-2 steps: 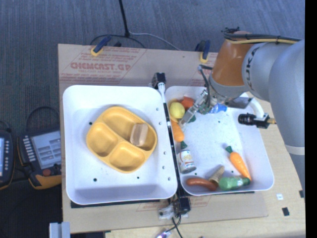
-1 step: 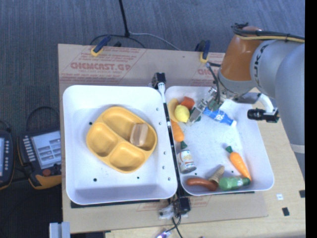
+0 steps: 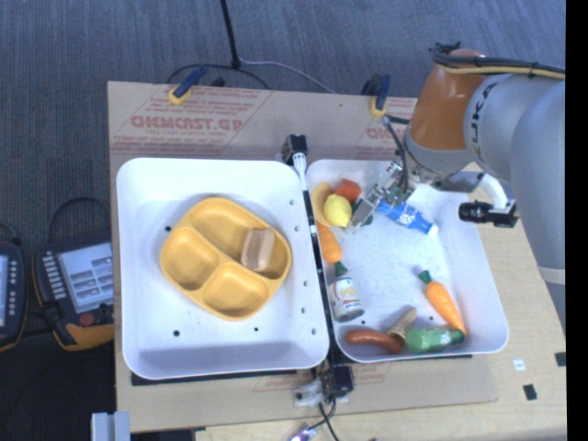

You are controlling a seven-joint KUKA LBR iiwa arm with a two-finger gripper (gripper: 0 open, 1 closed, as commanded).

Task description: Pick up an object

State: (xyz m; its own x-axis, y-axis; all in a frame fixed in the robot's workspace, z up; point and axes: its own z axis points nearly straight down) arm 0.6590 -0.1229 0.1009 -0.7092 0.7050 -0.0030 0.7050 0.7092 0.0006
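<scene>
Lemon (image 3: 337, 211) in right bin, tool (image 3: 366, 211) just beside it

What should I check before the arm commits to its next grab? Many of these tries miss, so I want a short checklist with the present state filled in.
1. End effector is over the right bin, where the loose items lie: ok.
2. A target lies close by: the lemon and the blue tube flank it: ok.
3. Something is already held between the fingers: cannot tell.
4. Room around the lemon: a tomato and a carrot crowd it against the bin wall: not ok.
5. Easier targets exist: the other carrot lies apart from its neighbours: ok.
</scene>
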